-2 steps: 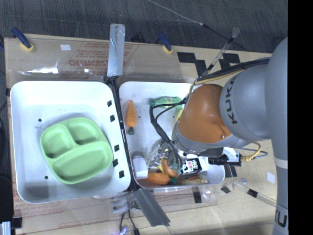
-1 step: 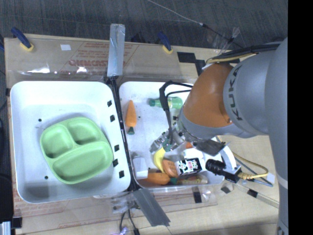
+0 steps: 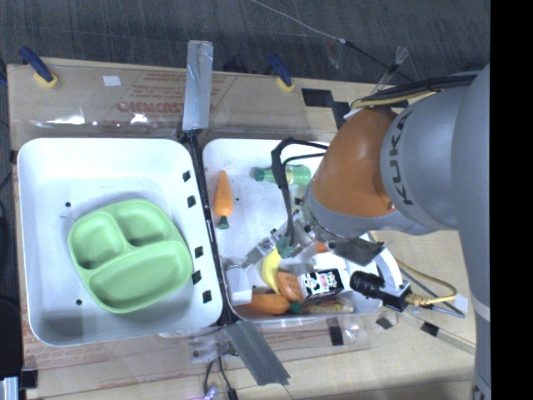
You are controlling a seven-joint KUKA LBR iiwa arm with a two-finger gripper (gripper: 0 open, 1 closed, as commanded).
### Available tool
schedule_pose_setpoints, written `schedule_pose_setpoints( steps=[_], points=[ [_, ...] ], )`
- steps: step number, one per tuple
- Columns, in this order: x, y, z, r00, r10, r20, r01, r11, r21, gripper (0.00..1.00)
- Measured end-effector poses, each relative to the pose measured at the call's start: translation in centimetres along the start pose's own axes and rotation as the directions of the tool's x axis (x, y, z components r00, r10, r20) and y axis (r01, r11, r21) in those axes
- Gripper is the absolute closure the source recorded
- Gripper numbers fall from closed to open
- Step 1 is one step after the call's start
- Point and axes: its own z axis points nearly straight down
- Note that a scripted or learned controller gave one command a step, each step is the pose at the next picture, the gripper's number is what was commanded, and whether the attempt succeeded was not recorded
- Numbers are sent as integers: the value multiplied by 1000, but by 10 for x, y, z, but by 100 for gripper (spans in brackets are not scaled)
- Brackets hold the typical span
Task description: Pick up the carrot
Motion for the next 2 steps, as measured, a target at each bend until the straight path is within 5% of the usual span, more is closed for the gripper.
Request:
schedule_pose_setpoints(
  steps=[1,2],
  points=[
    [-22,41,0,995,98,0,-98,995,2,0],
    [-70,58,90,960,279,-2,-279,960,7,0]
  ],
)
